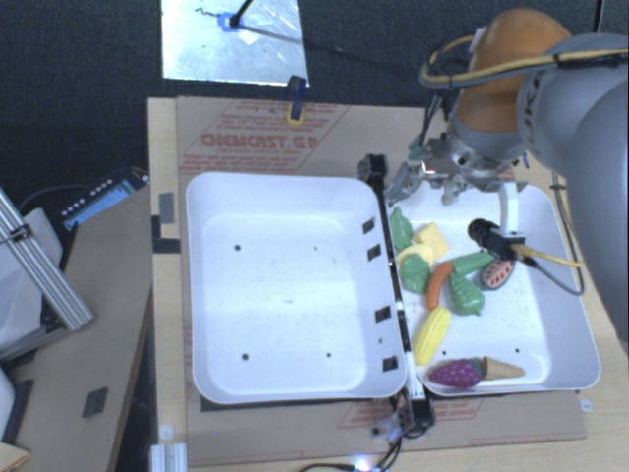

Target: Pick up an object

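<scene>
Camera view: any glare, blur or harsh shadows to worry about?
Camera view: foil sheet at the top glares brightly; left bin reads evenly lit, shadows soft; the arm looms large and soft-edged at right; toy food in the right bin stays sharp enough to distinguish.

My left bin (285, 283) lies open, nothing in my way there. The right bin (550, 313) is crowded along its left wall: green pieces (401, 230), cheese (429, 238), carrot (438, 284), corn (432, 334), grapes (456, 372) and cone (501, 368) packed close together. Its right half is bare floor. My own arm (580, 106) hangs over its far end.
</scene>
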Motion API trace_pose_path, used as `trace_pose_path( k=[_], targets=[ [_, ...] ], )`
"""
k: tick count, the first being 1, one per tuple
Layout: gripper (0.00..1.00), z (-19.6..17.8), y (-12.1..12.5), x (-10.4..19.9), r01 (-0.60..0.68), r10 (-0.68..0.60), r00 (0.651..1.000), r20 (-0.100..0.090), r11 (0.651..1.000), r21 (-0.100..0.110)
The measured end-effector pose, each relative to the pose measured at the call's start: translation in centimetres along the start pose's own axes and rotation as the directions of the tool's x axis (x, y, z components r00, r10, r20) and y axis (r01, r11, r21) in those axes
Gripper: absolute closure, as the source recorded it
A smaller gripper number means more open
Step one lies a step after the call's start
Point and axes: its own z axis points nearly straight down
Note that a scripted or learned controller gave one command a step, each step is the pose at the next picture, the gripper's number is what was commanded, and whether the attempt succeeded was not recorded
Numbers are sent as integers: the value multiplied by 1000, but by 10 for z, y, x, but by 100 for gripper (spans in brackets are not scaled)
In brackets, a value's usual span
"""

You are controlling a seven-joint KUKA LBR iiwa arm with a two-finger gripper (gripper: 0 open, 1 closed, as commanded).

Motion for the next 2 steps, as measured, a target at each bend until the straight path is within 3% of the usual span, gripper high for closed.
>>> trace_pose_path(
  k=[1,2],
  targets=[
    [0,6,18,17,-6,6,1000,2,1000,6],
    [0,15,16,-67,-18,18,1000,7,1000,7]
  ],
)
